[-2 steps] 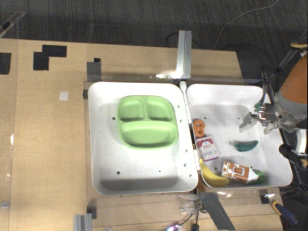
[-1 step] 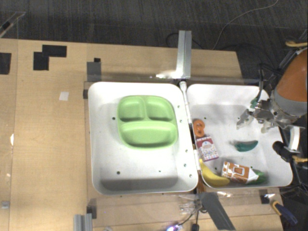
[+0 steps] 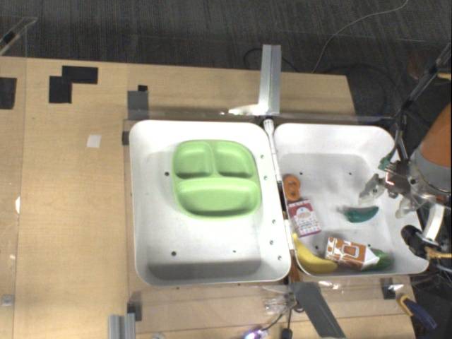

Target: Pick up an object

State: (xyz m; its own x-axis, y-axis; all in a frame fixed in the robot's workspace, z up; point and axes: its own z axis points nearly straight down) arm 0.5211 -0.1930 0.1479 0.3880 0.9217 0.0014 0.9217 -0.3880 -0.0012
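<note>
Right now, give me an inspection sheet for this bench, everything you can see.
Surface: wooden bench bearing left bin and right bin.
Job's things: in the right bin, banana, small carton, card packet, orange item, dark green piece.
Clutter: green divided plate in the left bin.
Grippers: gripper over the right bin's right side; holding nothing that I can see.
Cables: white cable on the floor.
Surroundings: dark carpet.

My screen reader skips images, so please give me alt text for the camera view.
The tool hangs over the right bin, near a green pepper. A banana, two small cartons and an orange item line that bin's near side; the left bin holds a green divided plate.
</note>
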